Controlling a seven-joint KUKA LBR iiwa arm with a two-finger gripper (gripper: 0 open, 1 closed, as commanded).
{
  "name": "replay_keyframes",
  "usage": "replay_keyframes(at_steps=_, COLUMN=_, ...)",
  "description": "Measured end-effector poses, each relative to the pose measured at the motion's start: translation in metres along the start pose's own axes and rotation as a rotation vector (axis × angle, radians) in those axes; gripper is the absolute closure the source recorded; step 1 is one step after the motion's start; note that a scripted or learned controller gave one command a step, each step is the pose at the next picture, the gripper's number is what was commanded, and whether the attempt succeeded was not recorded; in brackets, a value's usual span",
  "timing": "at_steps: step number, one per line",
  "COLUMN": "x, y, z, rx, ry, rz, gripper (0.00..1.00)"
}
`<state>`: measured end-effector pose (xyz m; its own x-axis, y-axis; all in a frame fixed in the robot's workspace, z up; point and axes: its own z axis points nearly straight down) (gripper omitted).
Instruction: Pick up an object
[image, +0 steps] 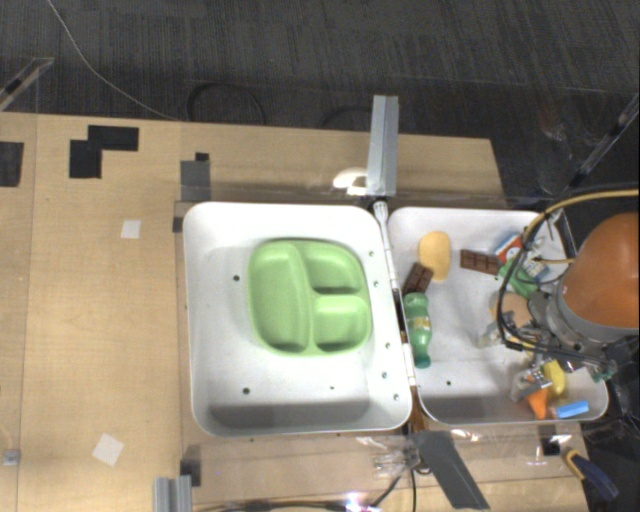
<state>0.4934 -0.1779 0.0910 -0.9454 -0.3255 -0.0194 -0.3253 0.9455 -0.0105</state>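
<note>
**Arm over right bin, small objects scattered, nothing seen grasped**

Right bin (455, 395), shallow white plastic with rounded corners, holding the candidate objects. Green bottle (418, 330) lying lengthwise along the left wall, yellowish label near its top end, glossy. Brown block (417, 278) just above it, tilted, touching or nearly touching the bottle's upper end. Yellow rounded piece (435, 246), egg-like and smooth, just above the brown block. Dark brown bar (478, 262) flat to its right, near the back wall. Orange piece (539, 403) and blue piece (571, 409) in the near right corner, small, yellow bit just above them; exact shapes too small to tell.

End effector (530, 330) low over the right side of the bin, buried under looping cables; spread or pressed together cannot be told, nothing visibly pinched. Orange band (607, 270) and grey wrist above it, at the right edge.

Left bin (215, 300), same white plastic, carrying a pale green divided tray (300, 300), three compartments, matte, rounded corners. Bins side by side on a light wooden counter (90, 330).
</note>
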Motion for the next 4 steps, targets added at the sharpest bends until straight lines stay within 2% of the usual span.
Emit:
replay_keyframes(at_steps=1, x=-0.003, y=-0.029, z=0.001, rx=-0.003, ry=0.002, rz=-0.212, gripper=0.00)
replay_keyframes(at_steps=2, x=-0.022, y=0.013, z=0.000, rx=0.001, ry=0.001, rz=-0.373, gripper=0.00)
replay_keyframes(at_steps=3, x=-0.015, y=0.020, z=0.000, rx=0.003, ry=-0.003, rz=-0.435, gripper=0.00)
replay_keyframes(at_steps=4, x=-0.007, y=0.005, z=0.000, rx=-0.002, ry=-0.004, rz=-0.697, gripper=0.00)
